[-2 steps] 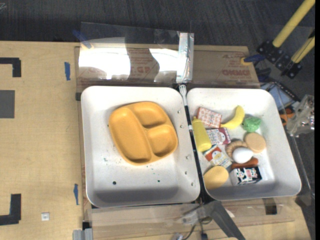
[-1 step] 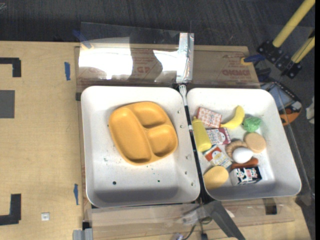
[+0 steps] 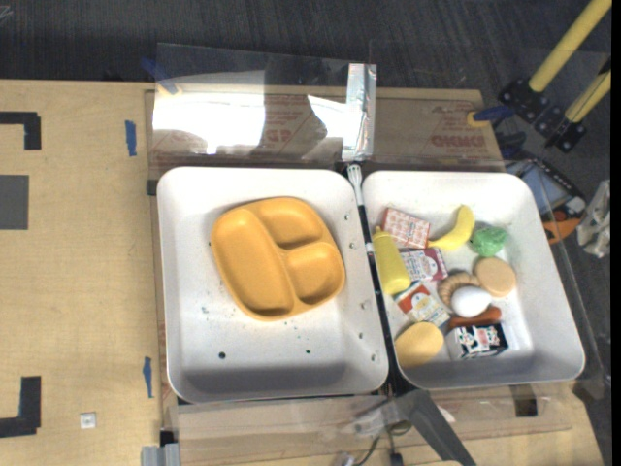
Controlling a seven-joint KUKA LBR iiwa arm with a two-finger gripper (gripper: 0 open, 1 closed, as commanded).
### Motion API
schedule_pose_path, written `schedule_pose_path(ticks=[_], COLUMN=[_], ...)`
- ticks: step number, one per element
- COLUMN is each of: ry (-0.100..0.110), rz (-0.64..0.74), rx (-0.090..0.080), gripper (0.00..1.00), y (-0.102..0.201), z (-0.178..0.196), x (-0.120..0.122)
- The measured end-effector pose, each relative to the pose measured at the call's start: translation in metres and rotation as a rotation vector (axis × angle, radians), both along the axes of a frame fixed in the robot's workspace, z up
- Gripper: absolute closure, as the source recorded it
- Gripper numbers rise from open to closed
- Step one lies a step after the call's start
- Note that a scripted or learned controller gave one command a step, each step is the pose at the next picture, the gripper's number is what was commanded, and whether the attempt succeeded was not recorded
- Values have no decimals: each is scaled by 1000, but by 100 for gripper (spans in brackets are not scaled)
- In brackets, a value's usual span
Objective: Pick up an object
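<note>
Lying crowded in the right bin [image 3: 555, 349], the toy foods [image 3: 427, 263] offer many picks; whether the gripper is open or closed, I cannot tell.

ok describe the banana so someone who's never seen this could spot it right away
Look at the right-hand white bin, the one crowded with small toy foods. Near its far edge, about midway across, lies the banana, with a green leafy piece to its right and a pink printed packet to its left. It is the one curved, bright yellow piece there.
</note>
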State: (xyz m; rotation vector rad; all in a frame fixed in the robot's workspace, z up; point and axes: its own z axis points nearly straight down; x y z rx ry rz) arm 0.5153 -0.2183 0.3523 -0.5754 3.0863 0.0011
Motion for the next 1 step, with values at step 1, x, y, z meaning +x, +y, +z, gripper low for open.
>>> schedule_pose_path(ticks=[1], ry=[-2], rz=[158], rx=[-2], gripper=[100], y=[-5], z=[-2], x=[-22])
